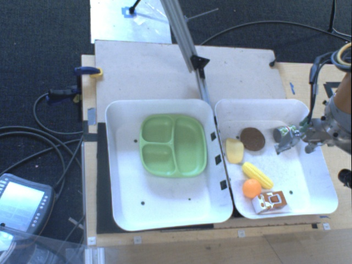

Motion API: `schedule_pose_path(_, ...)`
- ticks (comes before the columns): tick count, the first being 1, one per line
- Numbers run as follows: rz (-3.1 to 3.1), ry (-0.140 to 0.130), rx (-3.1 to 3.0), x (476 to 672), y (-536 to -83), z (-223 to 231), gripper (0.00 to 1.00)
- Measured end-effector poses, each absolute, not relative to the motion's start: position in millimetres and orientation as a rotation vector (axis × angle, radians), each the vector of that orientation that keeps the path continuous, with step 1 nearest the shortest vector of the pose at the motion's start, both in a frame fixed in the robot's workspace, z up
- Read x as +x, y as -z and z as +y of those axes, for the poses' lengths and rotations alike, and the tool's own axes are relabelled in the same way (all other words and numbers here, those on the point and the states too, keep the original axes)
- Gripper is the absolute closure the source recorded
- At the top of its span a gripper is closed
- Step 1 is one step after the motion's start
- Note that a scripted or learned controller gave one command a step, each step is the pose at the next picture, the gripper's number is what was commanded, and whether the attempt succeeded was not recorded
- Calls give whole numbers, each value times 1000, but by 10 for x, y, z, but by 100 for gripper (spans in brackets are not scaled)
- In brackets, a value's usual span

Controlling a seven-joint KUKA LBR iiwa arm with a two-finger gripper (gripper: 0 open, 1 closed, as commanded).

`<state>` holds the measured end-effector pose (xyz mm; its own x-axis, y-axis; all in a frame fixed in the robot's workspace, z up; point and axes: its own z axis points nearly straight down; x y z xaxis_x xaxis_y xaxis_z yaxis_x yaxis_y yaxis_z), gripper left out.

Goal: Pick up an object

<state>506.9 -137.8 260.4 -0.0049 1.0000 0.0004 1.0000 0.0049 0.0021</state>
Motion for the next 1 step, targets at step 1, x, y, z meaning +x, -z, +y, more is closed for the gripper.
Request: schedule_pose_path(1, 2224, -3, 2217, 5070, -2604, -1378, 0)
